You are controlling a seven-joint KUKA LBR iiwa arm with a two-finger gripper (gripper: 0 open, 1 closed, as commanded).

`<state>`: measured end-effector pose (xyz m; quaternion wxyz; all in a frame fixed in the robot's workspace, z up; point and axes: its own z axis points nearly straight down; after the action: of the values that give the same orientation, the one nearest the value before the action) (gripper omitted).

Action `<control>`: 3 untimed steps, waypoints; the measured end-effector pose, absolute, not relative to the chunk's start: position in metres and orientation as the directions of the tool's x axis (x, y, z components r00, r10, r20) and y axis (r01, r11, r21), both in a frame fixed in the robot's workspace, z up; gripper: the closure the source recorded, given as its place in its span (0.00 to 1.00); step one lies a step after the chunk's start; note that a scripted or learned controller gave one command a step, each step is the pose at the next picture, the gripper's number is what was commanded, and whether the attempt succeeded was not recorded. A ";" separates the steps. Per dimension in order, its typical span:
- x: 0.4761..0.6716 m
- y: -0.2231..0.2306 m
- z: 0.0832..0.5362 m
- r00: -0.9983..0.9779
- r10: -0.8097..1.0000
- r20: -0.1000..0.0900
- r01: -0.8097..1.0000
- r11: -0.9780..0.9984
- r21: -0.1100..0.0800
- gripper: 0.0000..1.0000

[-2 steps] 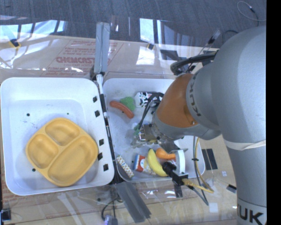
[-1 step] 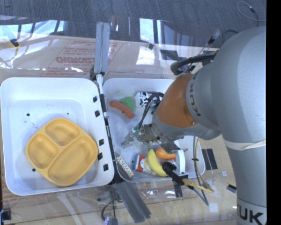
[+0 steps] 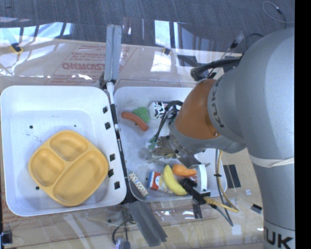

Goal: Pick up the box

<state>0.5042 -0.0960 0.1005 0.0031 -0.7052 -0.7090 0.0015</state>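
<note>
The box (image 3: pixel 154 181) is a small red and white carton lying near the front wall of the right bin (image 3: pixel 125 98), just left of a banana (image 3: pixel 172 180). My gripper (image 3: pixel 157 150) reaches down into the middle of that bin, a little behind the box and apart from it. The grey arm with its orange band (image 3: pixel 197 115) covers the bin's right half.
A red sausage (image 3: pixel 135 120), a green piece (image 3: pixel 142 112) and a black-and-white item (image 3: pixel 158 108) lie at the bin's back. An orange carrot (image 3: pixel 182 170) rests by the banana, and a speckled bar (image 3: pixel 137 183) lies at the front left. The left bin (image 3: pixel 20 108) holds a yellow divided plate (image 3: pixel 67 167).
</note>
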 end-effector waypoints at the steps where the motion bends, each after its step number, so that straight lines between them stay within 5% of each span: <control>1: 0.477 -0.063 0.191 -0.095 0.995 0.002 0.995 0.095 -0.003 1.00; 2: 0.476 -0.128 0.091 -0.332 0.943 0.003 0.943 0.332 -0.004 1.00; 3: 0.539 -0.103 0.092 -0.185 0.983 0.002 0.983 0.185 -0.002 1.00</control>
<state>0.5390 -0.1032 0.0915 0.0015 -0.6382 -0.7699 0.0002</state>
